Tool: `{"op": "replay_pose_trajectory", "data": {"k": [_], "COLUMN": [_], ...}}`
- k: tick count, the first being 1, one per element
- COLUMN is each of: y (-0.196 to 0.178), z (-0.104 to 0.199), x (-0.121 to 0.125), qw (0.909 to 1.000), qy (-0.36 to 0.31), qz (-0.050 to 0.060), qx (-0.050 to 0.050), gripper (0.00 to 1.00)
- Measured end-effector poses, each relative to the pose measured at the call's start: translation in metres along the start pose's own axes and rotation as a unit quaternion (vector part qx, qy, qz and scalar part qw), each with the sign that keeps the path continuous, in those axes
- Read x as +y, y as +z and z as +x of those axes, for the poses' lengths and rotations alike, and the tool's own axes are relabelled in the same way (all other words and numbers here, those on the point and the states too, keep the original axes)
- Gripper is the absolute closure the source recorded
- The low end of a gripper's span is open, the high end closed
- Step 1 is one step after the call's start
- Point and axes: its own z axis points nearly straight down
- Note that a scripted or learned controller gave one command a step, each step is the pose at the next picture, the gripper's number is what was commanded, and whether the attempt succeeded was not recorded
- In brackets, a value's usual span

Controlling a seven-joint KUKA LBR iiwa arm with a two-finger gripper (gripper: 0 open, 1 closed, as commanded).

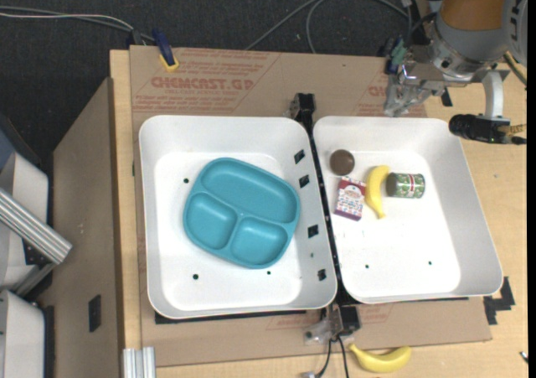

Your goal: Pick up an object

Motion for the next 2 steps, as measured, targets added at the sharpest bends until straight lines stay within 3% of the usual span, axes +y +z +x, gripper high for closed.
{"op": "replay_pose_trajectory", "data": {"k": [2], "y": [0.02], "z": [0.107], "x": [-0.009], "qw": [1.0], "qy": [0.0], "qz": [0.0], "qx": [0.0], "gripper": [1.0]}}
